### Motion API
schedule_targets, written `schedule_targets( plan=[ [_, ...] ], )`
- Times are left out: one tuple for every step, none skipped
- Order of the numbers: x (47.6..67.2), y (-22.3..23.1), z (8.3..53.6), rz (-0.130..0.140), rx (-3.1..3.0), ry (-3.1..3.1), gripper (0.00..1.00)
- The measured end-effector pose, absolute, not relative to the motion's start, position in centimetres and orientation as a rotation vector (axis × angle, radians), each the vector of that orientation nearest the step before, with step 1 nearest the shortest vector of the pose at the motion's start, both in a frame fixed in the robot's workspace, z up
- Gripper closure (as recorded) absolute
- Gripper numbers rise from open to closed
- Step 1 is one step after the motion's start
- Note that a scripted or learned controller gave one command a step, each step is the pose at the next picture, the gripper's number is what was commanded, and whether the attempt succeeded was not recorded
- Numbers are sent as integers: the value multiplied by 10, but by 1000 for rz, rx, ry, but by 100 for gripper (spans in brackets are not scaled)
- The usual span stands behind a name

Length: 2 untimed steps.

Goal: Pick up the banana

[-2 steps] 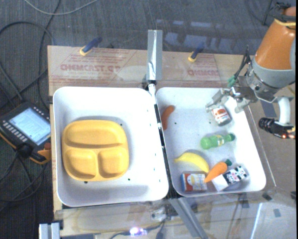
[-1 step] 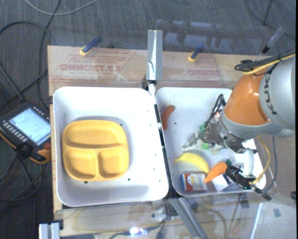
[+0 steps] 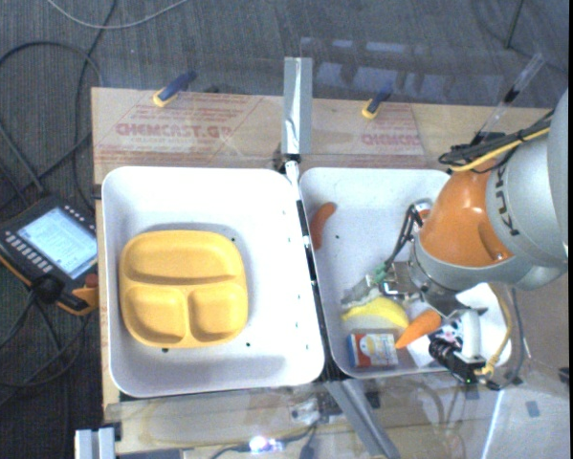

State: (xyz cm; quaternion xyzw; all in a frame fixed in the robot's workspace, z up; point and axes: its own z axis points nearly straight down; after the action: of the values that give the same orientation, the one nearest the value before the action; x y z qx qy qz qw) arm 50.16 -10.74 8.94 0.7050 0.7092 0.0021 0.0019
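Hovering at lower right of frame, gripper (image 3: 389, 283), state indeterminable, sits above banana (image 3: 374, 312): approach step; descent and grasp judged next.

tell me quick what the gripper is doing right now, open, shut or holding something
Gripper: cannot be told; it sits low in the right shallow white bin, just above the yellow curved banana.

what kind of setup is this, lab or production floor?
Likely a research lab: a teach pendant lying on carpet, loose cables trailing about, and toy food like the banana in a white bin.
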Motion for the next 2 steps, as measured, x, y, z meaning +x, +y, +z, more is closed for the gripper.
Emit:
schedule_targets(
  plan=[
    [503,-107,98,12,2213,2222,100],
    [492,-101,93,20,2238,2169,100]
  ],
)
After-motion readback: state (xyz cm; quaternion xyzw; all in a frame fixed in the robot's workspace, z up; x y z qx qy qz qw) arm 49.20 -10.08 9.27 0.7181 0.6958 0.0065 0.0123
